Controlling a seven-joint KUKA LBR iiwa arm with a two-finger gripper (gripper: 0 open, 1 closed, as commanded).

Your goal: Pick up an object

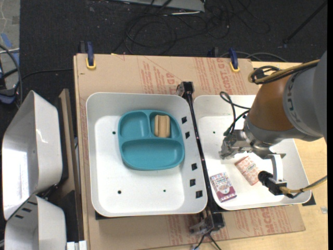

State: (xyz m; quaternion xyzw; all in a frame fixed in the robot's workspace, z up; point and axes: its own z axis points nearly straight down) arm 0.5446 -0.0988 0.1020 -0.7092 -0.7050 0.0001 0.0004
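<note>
Over the right bin (pixel 208 108), claw (pixel 229 149) state can't be told; pink packet (pixel 247 169) lies just right and nearer, long axis diagonal, boxed card (pixel 222 185) nearer still.

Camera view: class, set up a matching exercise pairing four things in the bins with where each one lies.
Things:
1. teal plate
2. wooden block
3. pink packet
4. purple packet

Places:
A. right bin, near its front edge
B. in a top compartment of the plate
C. left bin, on the floor
D. right bin, just under the arm

Pairs: 1-C, 2-B, 3-D, 4-A
</note>
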